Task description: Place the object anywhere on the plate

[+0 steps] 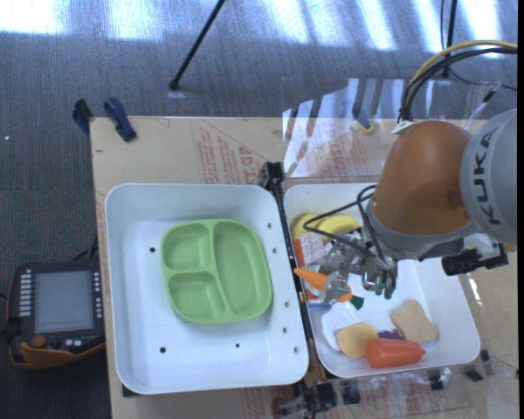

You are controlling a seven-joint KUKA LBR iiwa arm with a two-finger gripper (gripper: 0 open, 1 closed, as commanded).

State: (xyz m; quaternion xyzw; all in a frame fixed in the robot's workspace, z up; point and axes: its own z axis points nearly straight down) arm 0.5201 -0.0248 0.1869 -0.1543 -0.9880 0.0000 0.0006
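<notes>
Camera view: the gripper (pixel 339 279) is lowered into the right bin (pixel 461 319) over an orange carrot (pixel 313 278); whether it is clamped cannot be told. The picking step is judged in hand. The green plate (pixel 217 270) lies at nine o'clock; transfer there is called for next.
</notes>
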